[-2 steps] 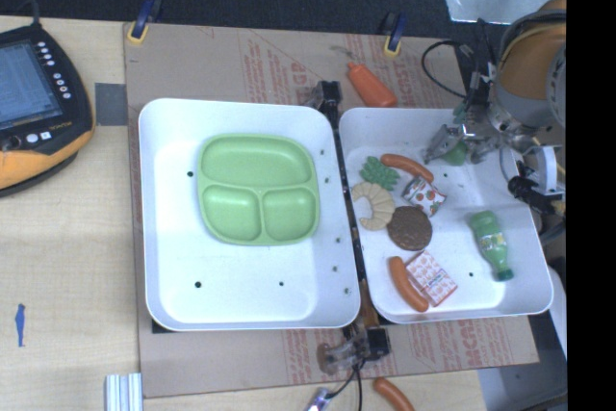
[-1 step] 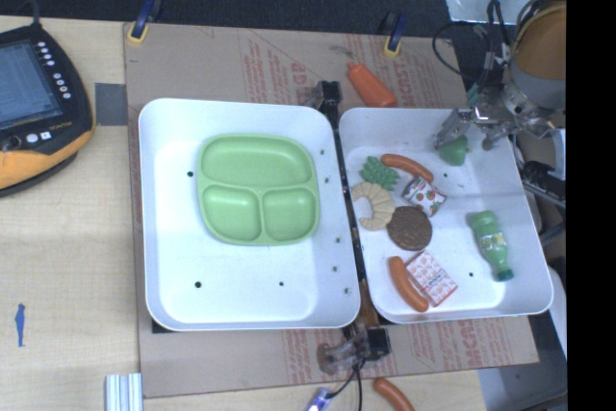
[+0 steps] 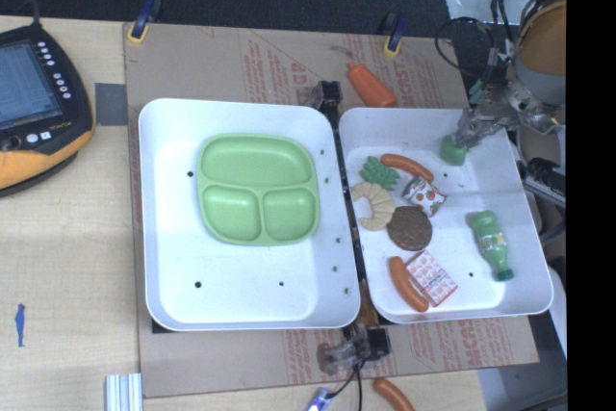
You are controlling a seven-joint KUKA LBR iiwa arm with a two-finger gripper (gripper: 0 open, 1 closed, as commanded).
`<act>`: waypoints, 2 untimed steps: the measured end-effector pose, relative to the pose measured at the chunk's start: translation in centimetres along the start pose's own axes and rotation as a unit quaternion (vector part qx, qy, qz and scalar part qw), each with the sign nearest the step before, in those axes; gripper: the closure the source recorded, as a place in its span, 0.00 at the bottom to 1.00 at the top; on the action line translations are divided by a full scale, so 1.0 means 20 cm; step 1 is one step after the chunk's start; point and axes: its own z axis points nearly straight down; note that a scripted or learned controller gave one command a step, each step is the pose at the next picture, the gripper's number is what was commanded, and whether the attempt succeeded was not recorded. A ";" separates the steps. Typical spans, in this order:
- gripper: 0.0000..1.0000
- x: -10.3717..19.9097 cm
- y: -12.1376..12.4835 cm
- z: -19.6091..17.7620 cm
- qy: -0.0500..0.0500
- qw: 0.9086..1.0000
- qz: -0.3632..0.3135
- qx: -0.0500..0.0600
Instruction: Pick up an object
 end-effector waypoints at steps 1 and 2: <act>0.00 0.00 0.00 0.00 0.000 1.000 0.000 0.000; 0.00 0.00 -0.06 -0.22 0.000 1.000 0.003 -0.001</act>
